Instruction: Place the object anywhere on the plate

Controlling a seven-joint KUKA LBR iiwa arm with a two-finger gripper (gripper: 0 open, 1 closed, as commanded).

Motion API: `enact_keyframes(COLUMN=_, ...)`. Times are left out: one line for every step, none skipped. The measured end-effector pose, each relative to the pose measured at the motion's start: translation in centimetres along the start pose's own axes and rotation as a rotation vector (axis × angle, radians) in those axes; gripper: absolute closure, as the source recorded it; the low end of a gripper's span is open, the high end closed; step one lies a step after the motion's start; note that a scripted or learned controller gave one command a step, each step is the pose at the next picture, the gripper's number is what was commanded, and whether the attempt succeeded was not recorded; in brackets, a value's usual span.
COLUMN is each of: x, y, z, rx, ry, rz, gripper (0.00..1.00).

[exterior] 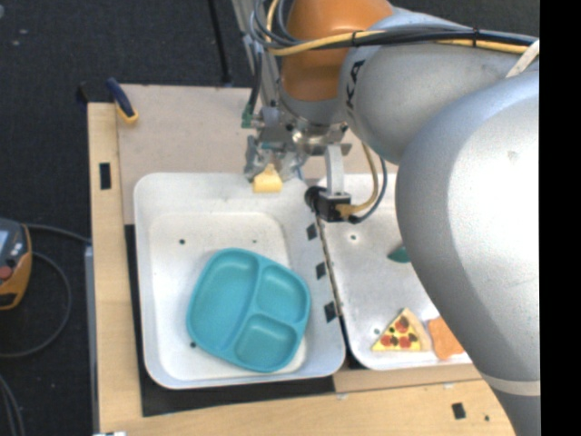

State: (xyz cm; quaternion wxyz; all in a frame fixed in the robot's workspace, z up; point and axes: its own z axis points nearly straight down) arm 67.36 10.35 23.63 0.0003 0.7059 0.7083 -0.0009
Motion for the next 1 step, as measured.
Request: enact_keyframes(x=-0.02, y=0.01, z=-0.08, rx=-0.001, ry=0.0, rz=0.0, gripper=0.0)
